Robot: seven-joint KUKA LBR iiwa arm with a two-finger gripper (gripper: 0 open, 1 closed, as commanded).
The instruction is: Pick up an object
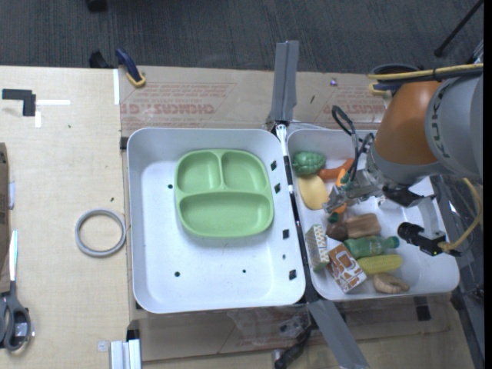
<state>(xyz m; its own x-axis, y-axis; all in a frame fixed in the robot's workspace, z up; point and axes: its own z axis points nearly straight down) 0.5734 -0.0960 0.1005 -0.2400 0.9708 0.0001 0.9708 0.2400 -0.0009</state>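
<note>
The tool (344, 198) hangs low in the right bin (430, 283) among crowded toy foods (361, 244); its grip state cannot be told. Tight packing may cause a glancing, failed grasp.

Bench (61, 175), pale wood, with a brown cardboard sheet (200, 98) along the far edge under the bins. Two white bins side by side: left bin (146, 229) mid-bench, right bin (438, 279) touching it toward the right edge. Tape ring (100, 231) lies flat near the left bin's left wall, apart from it. Scissors (14, 314) at the left edge, near corner. Blue clamp (131, 66) at the far edge. Black bracket (21, 98) at the far left corner.
</note>
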